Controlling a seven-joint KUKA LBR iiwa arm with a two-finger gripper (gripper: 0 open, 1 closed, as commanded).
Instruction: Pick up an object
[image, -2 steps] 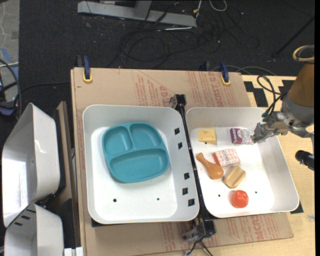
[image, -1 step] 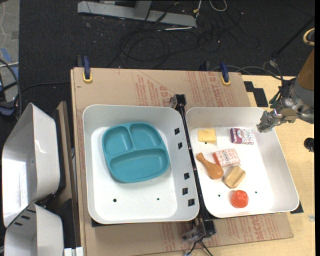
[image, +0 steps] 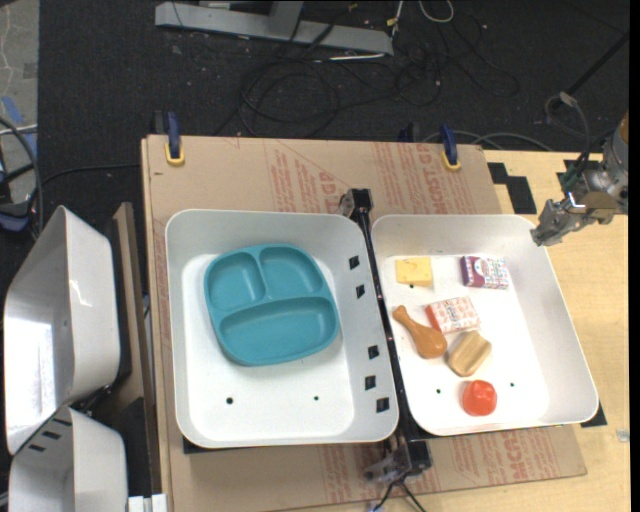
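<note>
Gripper (image: 552, 232): at 2 o'clock beside the right bin (image: 570, 330); cannot tell its opening; nothing seen held.
Risk: drumstick (image: 420, 332), red packet (image: 455, 314), bread roll (image: 469, 353) touch, so a grasp may slip.

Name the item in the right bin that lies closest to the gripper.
The purple and white carton, at the far right of the right bin, is closest to the gripper. The yellow cheese block and the other items lie farther away.
</note>
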